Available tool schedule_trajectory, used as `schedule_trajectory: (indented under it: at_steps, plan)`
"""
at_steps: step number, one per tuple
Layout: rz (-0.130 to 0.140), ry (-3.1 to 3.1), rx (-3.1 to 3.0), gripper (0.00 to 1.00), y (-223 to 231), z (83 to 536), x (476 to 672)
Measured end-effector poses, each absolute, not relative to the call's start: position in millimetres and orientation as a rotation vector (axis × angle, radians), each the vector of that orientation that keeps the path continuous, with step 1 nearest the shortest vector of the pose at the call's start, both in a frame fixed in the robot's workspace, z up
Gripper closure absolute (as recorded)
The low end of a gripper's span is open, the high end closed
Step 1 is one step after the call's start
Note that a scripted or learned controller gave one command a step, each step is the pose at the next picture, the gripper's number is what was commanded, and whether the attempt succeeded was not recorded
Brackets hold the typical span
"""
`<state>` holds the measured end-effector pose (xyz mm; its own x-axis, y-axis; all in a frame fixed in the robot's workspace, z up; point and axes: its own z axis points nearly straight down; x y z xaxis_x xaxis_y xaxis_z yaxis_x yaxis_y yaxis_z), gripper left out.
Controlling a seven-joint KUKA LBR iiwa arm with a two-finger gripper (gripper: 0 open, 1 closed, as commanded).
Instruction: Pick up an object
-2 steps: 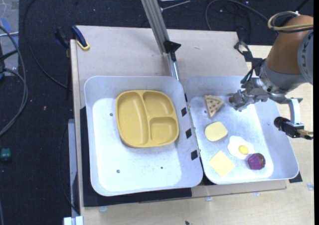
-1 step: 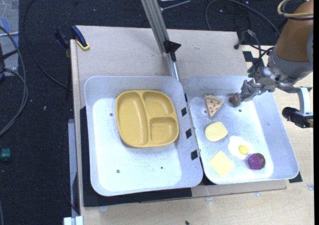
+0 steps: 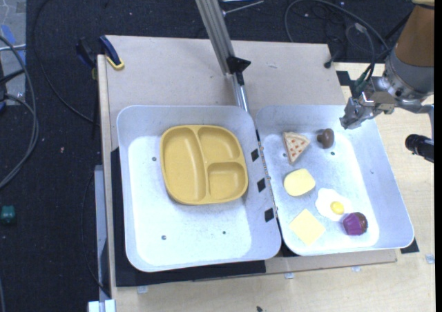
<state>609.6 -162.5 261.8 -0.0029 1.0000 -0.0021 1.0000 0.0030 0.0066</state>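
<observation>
The right bin holds several toy foods: a pizza slice, a small brown ball, a pale yellow round piece, a fried egg, a yellow cheese square and a purple piece. My gripper hangs over the bin's far right part, just right of the brown ball and apart from it. Nothing shows between its fingers.
The left bin bears a yellow divided plate. A slanted metal pole runs down to the bins' shared far edge. Cables lie on the dark floor around the bench.
</observation>
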Motion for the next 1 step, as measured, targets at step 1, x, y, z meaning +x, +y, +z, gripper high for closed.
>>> schedule_trajectory:
  at_steps: [1]
  plan:
    - [-0.002,2.23,2.216,1.0,-109.8,249.2,597.0]
